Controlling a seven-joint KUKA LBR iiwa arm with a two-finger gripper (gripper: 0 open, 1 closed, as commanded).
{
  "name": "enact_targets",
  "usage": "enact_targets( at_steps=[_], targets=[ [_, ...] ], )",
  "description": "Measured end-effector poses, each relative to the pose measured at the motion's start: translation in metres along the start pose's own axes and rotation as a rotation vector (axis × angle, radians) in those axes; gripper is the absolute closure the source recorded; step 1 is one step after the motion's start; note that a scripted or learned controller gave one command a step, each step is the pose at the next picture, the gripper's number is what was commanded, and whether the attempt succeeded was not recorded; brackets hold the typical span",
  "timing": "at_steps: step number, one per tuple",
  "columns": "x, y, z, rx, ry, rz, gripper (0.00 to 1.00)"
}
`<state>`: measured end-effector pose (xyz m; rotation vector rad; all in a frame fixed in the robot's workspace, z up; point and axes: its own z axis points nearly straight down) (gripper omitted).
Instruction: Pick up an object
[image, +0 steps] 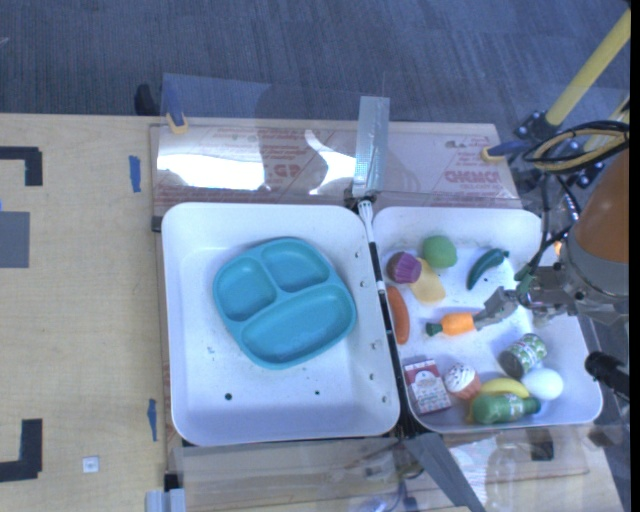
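While the arm (600, 235) reaches in from the right over the right bin (570, 345), the gripper (497, 308) sits low near the bin's middle, fingers pointing left. Fingertip sits just right of the carrot (452, 324), close to touching; can't tell if the fingers are spread or closed, and nothing is visibly between them.

Right bin contents:
- purple ball (404, 267), yellow piece (428, 287) and green ball (438, 250) clustered upper left
- green pepper (487, 265) upper middle
- orange sausage (399, 314) along the left wall
- red box (426, 386) and round pastry (460, 378) lower left
- can (524, 353) right of the carrot
- banana (503, 386), egg (543, 384) and green bottle (498, 407) along the front edge

Left bin (190, 340) holds a blue divided plate (284, 301), roughly centred.
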<state>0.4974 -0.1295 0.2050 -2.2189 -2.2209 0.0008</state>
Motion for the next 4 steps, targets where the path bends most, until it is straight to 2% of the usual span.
enact_targets(
  at_steps=[1,2,3,4],
  targets=[
    [0.033,-0.012,-0.09,-0.008,-0.002,-0.22,0.0],
    [0.036,0.06,0.016,0.005,0.0,-0.239,0.0],
    [-0.014,0.064,0.117,-0.01,-0.005,-0.338,0.0],
    [-0.063,0.018,0.118,-0.004,-0.005,-0.346,0.0]
  ],
)
